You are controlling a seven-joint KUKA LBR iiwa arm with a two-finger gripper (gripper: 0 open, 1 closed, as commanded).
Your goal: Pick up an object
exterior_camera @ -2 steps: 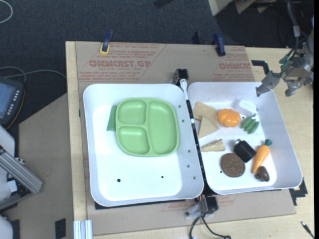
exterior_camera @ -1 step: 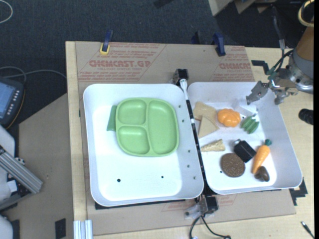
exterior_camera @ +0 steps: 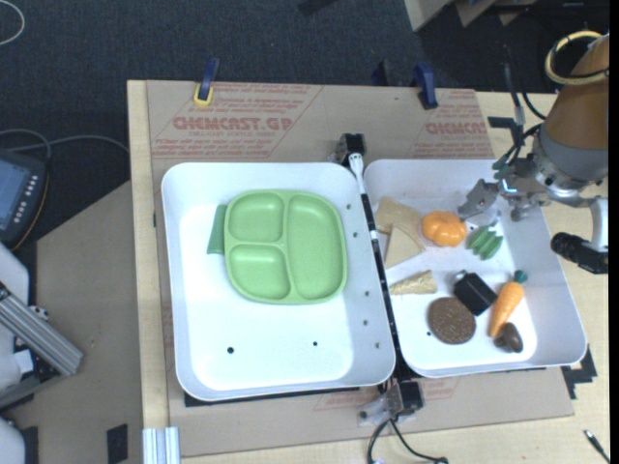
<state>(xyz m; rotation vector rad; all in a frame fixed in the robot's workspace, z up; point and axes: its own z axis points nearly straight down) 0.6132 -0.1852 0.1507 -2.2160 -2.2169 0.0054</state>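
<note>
The gripper (exterior_camera: 495, 193) hangs over the far right part of the right bin (exterior_camera: 571, 303), fingers spread apart with nothing between them. Just below it sits a small green toy (exterior_camera: 485, 244), and right beside that on the left is an orange fruit (exterior_camera: 443, 229) lying against a tan bread slice (exterior_camera: 398, 228). Nearer the camera there's a carrot (exterior_camera: 506, 304), a black block (exterior_camera: 474, 292), a brown round cookie (exterior_camera: 452, 321) and a pale wedge (exterior_camera: 411, 282). The left bin (exterior_camera: 193, 346) holds a green divided plate (exterior_camera: 285, 246), sitting flat towards its far half.
</note>
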